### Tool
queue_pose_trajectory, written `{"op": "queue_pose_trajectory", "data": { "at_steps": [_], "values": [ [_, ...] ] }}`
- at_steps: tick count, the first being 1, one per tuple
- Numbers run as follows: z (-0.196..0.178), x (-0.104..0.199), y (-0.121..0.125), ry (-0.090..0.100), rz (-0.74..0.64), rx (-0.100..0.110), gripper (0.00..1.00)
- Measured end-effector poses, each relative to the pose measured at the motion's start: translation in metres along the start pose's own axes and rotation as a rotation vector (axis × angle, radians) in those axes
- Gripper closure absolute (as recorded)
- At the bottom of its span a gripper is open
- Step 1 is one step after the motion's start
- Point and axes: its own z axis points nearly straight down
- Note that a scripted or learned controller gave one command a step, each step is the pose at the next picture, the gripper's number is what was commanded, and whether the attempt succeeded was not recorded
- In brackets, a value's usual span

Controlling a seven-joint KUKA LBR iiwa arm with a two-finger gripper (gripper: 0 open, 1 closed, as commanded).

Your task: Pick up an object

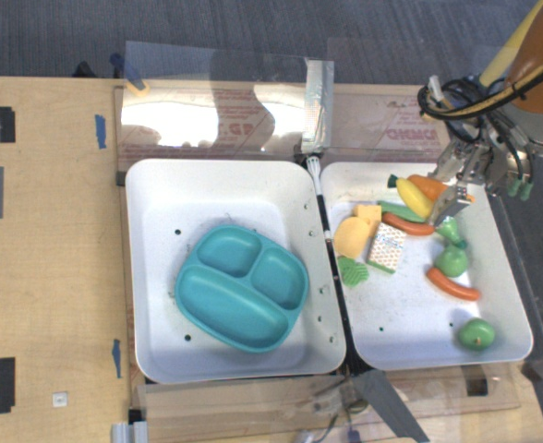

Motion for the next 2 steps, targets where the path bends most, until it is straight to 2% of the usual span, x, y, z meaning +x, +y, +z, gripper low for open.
{"op": "queue_pose_trajectory", "data": {
  "at_steps": [1,2],
  "values": [
    [0.167,-0.009,0.007,-0.019,0.169,-0.004,1.0],
    [0.044,-0.03,0.061,-0.013,0.209,-0.004,1.0]
  ]
}}
